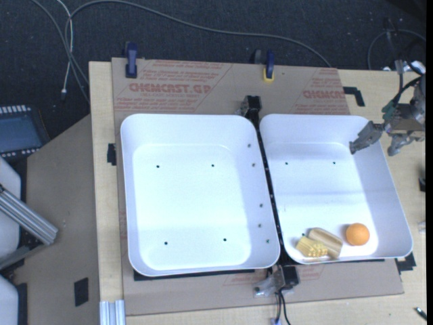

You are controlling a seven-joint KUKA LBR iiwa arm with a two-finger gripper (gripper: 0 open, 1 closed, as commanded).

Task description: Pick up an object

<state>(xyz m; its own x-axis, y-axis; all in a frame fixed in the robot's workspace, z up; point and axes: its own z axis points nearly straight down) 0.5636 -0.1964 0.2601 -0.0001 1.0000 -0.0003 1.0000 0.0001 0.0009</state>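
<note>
Three small objects lie at the near end of the right bin: an orange ball, a tan bread-like piece and a yellow corn-like piece touching it. My gripper hangs over the far right edge of that bin, well away from the three objects. Its fingers are spread open with nothing between them.
The left bin sits beside the right one on a brown board. Clamps stand at the board's far edge and between the bins. Cables run over the dark floor behind.
</note>
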